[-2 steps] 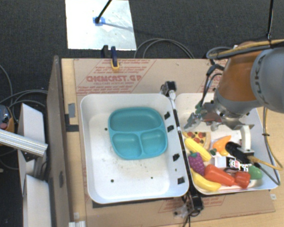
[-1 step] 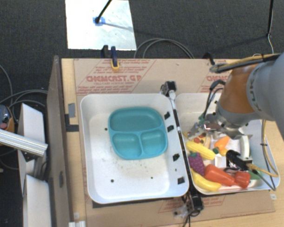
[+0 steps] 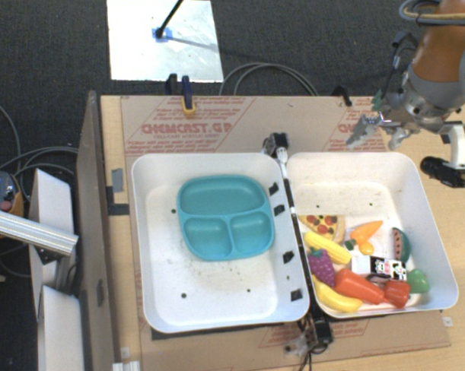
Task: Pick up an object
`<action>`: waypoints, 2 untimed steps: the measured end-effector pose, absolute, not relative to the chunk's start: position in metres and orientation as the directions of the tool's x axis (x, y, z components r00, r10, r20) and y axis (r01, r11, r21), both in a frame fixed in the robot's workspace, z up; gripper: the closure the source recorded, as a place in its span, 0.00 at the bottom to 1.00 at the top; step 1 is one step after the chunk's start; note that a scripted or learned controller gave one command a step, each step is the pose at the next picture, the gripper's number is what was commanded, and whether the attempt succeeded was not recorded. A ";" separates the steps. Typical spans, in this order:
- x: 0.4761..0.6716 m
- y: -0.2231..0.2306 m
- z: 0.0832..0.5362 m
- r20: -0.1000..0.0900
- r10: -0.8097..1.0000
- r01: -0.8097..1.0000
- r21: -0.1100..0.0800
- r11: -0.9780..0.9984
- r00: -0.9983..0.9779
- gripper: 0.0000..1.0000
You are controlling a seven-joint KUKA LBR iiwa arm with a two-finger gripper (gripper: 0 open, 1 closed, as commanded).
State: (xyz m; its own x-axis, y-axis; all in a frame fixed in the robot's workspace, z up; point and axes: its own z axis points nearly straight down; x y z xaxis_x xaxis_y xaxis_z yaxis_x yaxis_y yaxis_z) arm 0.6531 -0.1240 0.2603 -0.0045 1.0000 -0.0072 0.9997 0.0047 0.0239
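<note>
The job now is to pick one toy and go down to it. The toys lie in a heap in the right bin (image 3: 415, 174), along its near edge. The far half of that bin is bare.

A good pick is a toy that lies a bit alone, so nothing else gets bumped. The carrot (image 3: 366, 231) sits at the far side of the heap with some room around it. The pizza slice (image 3: 323, 225) is by the wall between the two bins, and it is flat, so it looks hard to grab. The grapes (image 3: 321, 266), the red pepper (image 3: 359, 285) and the banana (image 3: 335, 298) touch each other, so I think a grab there could slip. It is best to come straight down over the middle of the toy, across its thin side.

The arm (image 3: 440, 56) is up high, over the far right corner of the tabletop (image 3: 215, 128), and it leans in toward the bins. The fingers (image 3: 365, 131) hang just past the far edge of the right bin, well apart from the toys. They hold nothing. I cannot tell if they are open or closed.

The left bin (image 3: 161, 221) has a blue tray (image 3: 224, 218) in it.
</note>
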 end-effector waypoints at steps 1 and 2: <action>0.585 -0.106 0.156 0.003 1.000 1.000 -0.011 0.001 -0.001 0.00; 0.550 -0.086 0.128 0.002 1.000 1.000 -0.004 0.001 -0.001 0.00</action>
